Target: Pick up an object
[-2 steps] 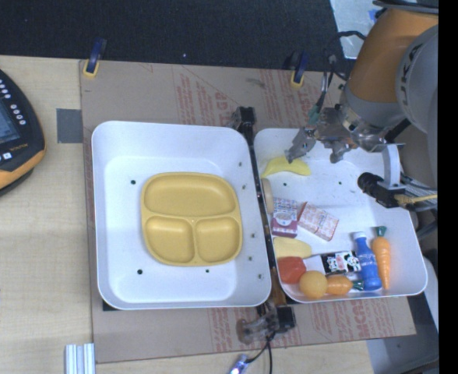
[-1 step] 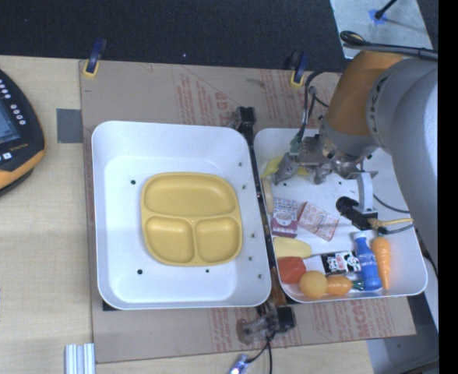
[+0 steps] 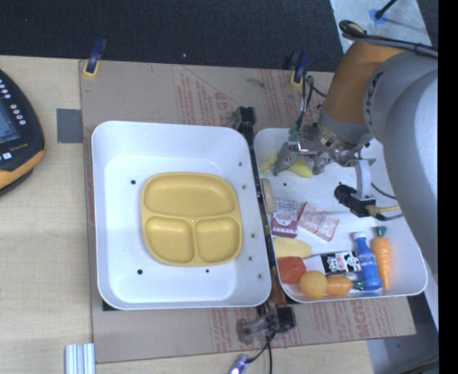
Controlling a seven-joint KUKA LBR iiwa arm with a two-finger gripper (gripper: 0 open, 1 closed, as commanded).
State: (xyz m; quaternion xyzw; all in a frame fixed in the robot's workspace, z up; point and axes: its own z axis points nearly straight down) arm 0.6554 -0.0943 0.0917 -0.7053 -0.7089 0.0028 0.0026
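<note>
Two-finger gripper: at 12 o'clock of right shallow white bin, fingers spread, nothing betw. them. Small yellow banana-shaped toy: directly below, prob. the target. Advice: descend straight, straddle toy, then close.

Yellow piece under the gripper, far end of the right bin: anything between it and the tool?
Nothing visible does. The gripper sits directly over the yellow piece at the far end of the right bin; the other items lie nearer the camera, apart from it.
</note>
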